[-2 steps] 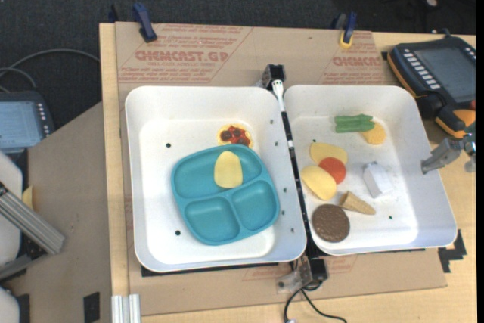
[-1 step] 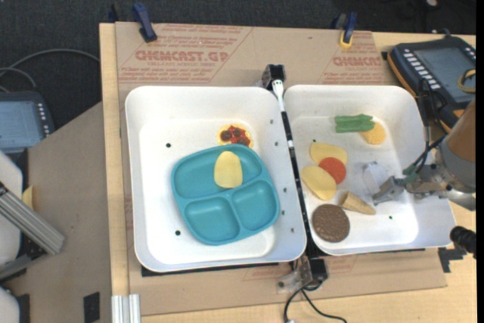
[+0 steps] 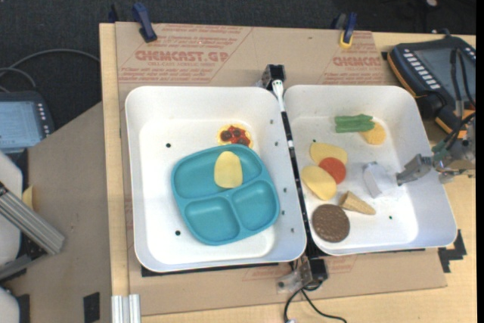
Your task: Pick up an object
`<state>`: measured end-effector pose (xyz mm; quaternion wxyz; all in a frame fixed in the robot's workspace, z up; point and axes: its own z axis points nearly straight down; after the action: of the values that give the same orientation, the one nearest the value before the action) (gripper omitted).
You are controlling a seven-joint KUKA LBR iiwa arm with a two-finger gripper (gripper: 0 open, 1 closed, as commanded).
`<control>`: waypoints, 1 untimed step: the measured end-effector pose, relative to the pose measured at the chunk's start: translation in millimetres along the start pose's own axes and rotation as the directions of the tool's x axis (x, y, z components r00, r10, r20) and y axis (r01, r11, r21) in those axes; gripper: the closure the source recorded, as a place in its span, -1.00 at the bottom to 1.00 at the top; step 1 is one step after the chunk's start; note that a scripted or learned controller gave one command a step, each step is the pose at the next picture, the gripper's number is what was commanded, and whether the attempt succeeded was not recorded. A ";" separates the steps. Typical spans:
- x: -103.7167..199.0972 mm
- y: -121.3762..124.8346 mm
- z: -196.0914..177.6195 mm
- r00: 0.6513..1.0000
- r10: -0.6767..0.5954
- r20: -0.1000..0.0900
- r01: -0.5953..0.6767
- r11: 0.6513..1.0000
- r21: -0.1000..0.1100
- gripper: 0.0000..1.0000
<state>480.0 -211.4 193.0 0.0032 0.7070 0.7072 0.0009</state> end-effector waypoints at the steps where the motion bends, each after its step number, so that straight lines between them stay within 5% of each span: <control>1: -15.0 1.9 -195.0 1.000 -0.001 0.007 0.001 1.000 -0.015 -1.00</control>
<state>480.8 -225.8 388.0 0.0108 0.7067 0.7074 0.0038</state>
